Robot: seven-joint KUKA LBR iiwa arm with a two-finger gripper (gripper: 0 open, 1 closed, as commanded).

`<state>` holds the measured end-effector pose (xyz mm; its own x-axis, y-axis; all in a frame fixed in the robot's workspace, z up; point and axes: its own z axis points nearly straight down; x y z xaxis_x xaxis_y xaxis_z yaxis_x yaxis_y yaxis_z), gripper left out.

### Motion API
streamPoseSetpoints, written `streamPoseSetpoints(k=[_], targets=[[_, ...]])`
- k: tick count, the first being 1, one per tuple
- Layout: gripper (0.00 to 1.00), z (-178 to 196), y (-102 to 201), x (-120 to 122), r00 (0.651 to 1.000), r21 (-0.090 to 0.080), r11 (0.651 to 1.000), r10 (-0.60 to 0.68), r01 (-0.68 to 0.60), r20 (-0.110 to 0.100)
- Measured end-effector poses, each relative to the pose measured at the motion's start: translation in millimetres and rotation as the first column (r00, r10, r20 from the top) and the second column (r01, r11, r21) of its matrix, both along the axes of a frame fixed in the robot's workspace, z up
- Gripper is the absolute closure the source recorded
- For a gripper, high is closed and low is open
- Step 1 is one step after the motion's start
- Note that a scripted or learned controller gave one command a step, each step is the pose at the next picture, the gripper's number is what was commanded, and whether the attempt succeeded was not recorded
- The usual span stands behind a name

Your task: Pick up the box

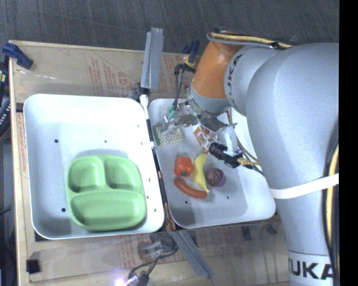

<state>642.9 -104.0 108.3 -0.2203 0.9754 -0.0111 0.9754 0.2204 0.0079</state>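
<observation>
"kuka" on arm (298, 159) — box (169, 136) (print unreadable)

The right bin (250, 210) is crowded: a banana (201, 168), a red pepper (183, 165), a sausage (190, 189) and a purple ball (215, 177) sit close together. The big grey arm (274, 100) covers its top. The left bin (42, 130) has room above the green tray (105, 192).

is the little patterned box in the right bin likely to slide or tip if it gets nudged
The box looks small and flat, so it is probably light and likelier to slide than tip. It lies near the bin wall, which may stop it. The tomato sits apart, so it should not interfere.
</observation>
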Motion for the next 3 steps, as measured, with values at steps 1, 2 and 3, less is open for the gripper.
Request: streamPoseSetpoints(k=[1,2,3], targets=[[0.0,0,-2,0,1.0,-0.003,1.0,-0.001,0.001,0.0],[1.0,11,-1,1,1.0,-0.002,1.0,0.001,-0.001,0.002],[0.0,11,-1,1,1.0,-0.002,1.0,0.001,-0.001,0.002]])
